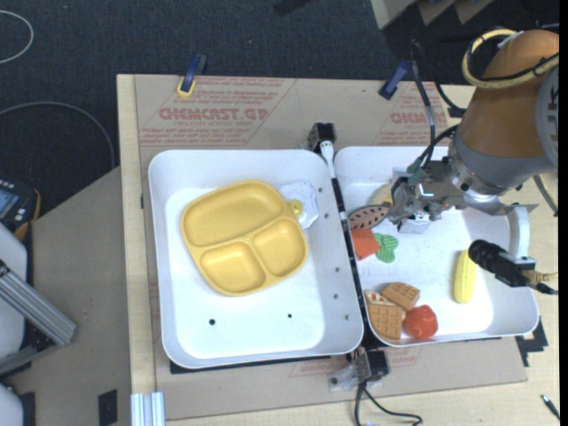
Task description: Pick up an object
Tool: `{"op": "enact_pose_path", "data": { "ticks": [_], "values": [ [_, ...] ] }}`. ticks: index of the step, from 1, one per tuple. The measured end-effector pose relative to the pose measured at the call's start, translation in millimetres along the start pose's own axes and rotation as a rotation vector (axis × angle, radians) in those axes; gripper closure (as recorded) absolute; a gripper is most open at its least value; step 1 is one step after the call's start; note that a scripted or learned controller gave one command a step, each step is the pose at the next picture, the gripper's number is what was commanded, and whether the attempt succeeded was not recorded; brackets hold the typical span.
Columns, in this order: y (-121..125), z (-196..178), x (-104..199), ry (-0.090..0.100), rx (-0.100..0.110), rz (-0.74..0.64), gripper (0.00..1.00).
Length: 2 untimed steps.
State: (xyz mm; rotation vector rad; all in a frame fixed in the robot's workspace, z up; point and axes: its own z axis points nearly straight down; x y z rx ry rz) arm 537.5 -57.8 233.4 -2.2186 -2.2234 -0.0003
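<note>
From my remote console: claw (pixel 410 204) hangs low over right bin (pixel 497 322), just above carrot (pixel 366 241); finger state, cannot tell. Corn (pixel 463 276), waffles (pixel 390 307), tomato (pixel 422 322) lie nearby. Yellow tray (pixel 241 238) occupies left bin (pixel 177 327).

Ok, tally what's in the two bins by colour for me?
Yellow: 2, the divided tray in the left bin and a corn cob in the right bin.
Orange or red: 2, a carrot and a tomato.
Tan: 2 waffles.
Total: 6, leaving out items hidden near the gripper.
</note>
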Motion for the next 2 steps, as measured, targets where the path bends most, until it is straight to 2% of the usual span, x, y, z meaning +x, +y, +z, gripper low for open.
{"op": "enact_pose_path", "data": {
  "ticks": [1,2],
  "values": [
    [1.3,-0.4,-7.5,-0.001,-0.002,0.002,1.0],
    [2.7,19.5,-0.7,0.0,0.004,0.002,1.0]
  ]
}}
